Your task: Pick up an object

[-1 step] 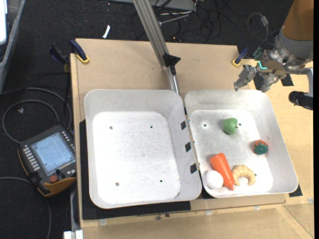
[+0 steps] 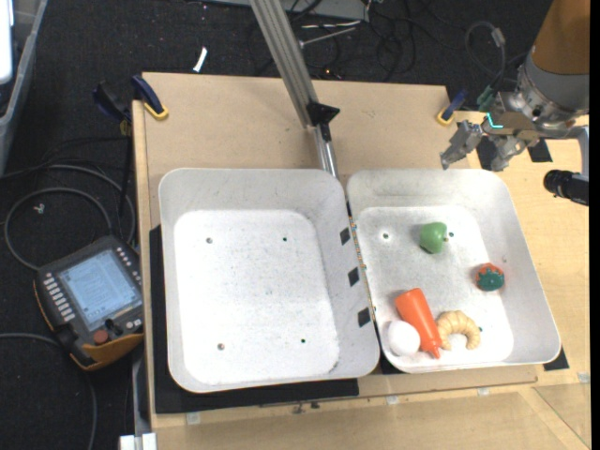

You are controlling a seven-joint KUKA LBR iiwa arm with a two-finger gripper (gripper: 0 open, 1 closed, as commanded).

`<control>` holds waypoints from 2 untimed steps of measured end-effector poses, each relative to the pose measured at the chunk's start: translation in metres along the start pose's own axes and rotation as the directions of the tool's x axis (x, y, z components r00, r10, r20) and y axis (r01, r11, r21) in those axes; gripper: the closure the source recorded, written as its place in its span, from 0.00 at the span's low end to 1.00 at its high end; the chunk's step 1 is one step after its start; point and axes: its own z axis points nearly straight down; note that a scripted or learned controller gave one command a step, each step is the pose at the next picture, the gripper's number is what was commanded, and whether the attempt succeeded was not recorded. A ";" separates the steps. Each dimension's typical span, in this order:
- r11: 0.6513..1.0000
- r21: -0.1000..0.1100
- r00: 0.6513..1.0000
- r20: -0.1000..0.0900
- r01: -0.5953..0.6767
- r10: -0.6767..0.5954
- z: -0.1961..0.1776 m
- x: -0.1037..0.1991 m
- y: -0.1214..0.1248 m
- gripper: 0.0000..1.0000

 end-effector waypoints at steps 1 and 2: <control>1.000 0.004 1.000 -0.001 -0.001 0.001 0.045 0.006 0.003 0.00; 1.000 0.004 1.000 -0.001 0.001 -0.001 0.098 0.010 0.012 0.00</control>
